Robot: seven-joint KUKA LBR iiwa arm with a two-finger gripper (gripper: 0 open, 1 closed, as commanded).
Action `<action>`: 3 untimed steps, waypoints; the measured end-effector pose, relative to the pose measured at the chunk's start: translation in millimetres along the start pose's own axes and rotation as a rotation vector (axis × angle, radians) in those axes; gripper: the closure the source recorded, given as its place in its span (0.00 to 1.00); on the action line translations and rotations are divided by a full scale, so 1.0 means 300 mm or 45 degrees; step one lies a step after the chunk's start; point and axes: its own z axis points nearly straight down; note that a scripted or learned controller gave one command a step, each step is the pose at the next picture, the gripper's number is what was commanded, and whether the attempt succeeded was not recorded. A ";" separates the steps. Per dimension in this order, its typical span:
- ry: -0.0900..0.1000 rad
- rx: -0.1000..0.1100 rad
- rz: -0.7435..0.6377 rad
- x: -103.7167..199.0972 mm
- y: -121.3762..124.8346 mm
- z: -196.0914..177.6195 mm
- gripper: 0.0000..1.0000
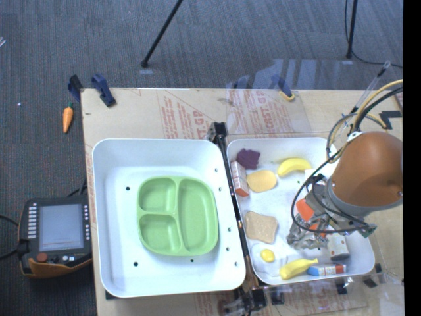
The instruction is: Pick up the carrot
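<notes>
Jaw state could not be established: the gripper [308, 234] was low in the right bin [368, 259], with the orange wrist band [365, 170] overhanging it. Judged the carrot [303, 210] to be the orange piece at the gripper's upper-left edge, between the yellow disc [262, 180] and the bread slice [261, 226] on one side and the wrist on the other. Only one blunt end was visible; whether it was gripped or merely touched could not be told. Its long axis appeared to run from upper left to lower right under the wrist, the far end hidden. The low, close placement suggested a grasp attempt. A second carrot-shaped toy [67, 118] lay on the floor left of the bench, well apart, long axis near-vertical in view, green end pointing away from the camera
</notes>
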 end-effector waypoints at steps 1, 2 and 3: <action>-0.003 0.008 -0.523 -0.008 0.032 -0.117 1.00; -0.001 0.007 -0.910 0.047 0.061 -0.187 1.00; -0.001 0.005 -1.215 0.052 0.063 -0.169 1.00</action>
